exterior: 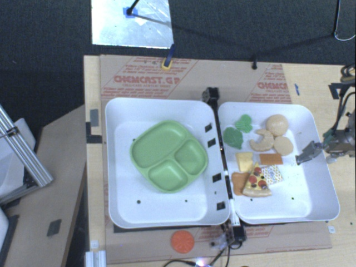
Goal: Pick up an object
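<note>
Although the gripper reaches in at the right edge of the frame, only a grey, tapered part of it reads clearly, and whether it is apart or closed cannot be told from this view. Nothing is seen held in it. It stands over the right rim area of the right bin, well clear of the toy food.

Candidate objects lie clustered in the left half of that bin: two green leafy pieces at the upper left of the group, pale bread-like pieces to their right, a yellow cheese wedge, an orange slab, a patterned square and a pizza slice lower down. Several touch or overlap, which in my judgement makes a clean single grasp harder.

Centred in the left bin is a green divided tray, probably as a set-down place. An orange disc lies outside on the bench, below the bins.

Assessment: pick not yet begun; approach stage.
</note>
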You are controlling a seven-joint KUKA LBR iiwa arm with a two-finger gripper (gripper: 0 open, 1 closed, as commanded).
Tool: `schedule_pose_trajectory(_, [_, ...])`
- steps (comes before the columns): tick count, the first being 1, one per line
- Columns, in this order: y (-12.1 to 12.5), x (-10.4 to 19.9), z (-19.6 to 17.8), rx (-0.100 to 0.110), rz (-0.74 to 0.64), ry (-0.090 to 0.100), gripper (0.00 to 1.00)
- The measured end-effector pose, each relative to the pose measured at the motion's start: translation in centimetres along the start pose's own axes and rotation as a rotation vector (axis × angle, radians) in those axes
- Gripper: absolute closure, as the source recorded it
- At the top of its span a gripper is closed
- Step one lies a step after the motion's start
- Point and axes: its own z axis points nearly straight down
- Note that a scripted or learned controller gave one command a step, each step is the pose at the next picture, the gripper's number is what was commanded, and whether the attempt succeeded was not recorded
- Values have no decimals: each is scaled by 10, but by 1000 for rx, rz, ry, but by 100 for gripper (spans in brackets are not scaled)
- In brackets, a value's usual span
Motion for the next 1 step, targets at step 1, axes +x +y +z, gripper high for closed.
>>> schedule_pose_trajectory(1, [2,0,-5,-10,-3,-3,0])
